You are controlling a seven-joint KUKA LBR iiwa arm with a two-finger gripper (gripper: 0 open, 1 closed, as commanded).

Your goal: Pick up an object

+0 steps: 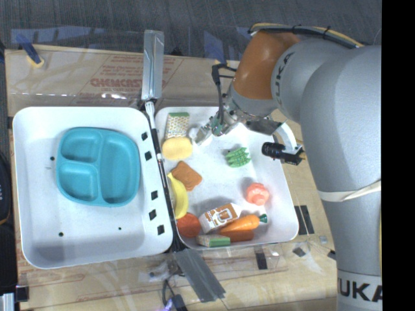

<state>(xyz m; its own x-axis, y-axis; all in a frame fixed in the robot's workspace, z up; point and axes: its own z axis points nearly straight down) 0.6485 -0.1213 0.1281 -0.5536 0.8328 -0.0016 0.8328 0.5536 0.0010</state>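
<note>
Dark carpet lies behind the table [78,70], which carries two white bins. Food toys crowd the right bin [285,193]; the left bin [32,173] has a blue tray [98,166]. The end effector [211,129] hangs low near the right bin's far edge, beside a yellow lemon [177,148] and a snack packet [176,124]. To pick well, I judge it should centre over one separate piece, perhaps the lemon, and descend straight. Whether it is apart or together I cannot tell; nothing is visibly held.
</note>
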